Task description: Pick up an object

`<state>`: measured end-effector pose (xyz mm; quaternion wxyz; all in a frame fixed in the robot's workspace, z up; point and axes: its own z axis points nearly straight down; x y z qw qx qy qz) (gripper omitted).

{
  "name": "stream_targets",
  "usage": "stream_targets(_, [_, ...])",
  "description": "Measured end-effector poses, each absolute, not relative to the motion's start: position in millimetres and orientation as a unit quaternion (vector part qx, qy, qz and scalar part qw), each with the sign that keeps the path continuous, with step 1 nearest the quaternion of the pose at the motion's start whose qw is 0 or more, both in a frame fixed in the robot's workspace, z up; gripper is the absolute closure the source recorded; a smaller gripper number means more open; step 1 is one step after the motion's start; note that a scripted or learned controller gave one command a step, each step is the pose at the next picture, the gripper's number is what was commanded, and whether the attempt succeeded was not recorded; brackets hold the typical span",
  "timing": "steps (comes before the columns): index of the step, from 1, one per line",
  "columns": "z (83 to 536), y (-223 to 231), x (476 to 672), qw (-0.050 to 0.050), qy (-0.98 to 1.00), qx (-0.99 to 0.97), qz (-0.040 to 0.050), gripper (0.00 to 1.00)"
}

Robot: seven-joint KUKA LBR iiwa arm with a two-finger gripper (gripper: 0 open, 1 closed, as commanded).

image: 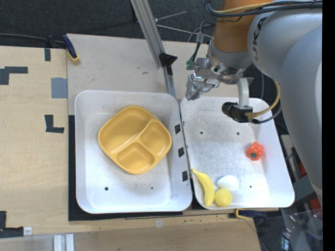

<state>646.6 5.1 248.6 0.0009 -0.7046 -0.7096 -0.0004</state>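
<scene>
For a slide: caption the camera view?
Gripper above right bin's far-left corner; yellow tray in left bin.

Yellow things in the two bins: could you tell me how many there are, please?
3. A tray in the left bin; a banana and a lemon, touching, at the right bin's near edge.

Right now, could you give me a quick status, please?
Gripper over right bin's far-left corner, holding nothing. Banana, white egg, lemon untouched at near edge.
</scene>
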Motion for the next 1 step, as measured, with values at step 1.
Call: stream_targets(1, [234.7, 51.0, 645.5, 0.001, -0.709, -0.705, 0.0011, 1.0])
